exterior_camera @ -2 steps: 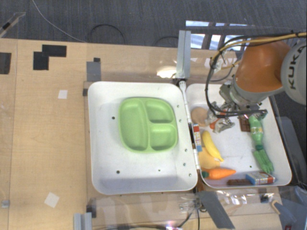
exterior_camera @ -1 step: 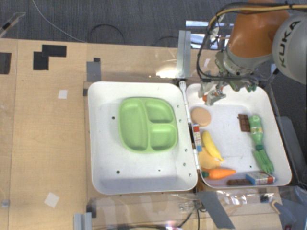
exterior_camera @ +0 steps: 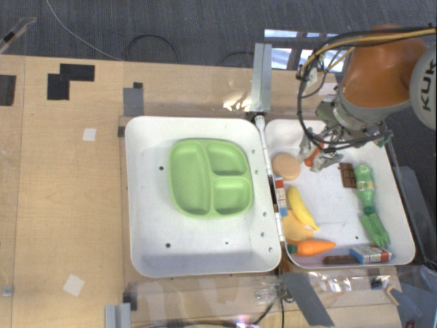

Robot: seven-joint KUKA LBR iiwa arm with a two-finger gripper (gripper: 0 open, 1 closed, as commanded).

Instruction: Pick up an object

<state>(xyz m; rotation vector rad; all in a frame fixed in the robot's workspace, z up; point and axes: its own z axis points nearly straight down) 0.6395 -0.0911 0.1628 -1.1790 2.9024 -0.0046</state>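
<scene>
Here my tool (exterior_camera: 319, 153) hangs low in the right bin (exterior_camera: 403, 251) — beside the bun (exterior_camera: 286, 166) — grip state I cannot tell.

lime green tray (exterior_camera: 208, 178) in white bin (exterior_camera: 147, 203) (yellow banana (exterior_camera: 301, 207), orange carrot (exterior_camera: 314, 247), green bottle (exterior_camera: 364, 182) alongside)

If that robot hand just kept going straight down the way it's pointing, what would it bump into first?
Probably bare floor of the right bin. The hand hangs over an open patch between the round tan object and the brown bar; depth is hard to judge, so it might clip either.
</scene>
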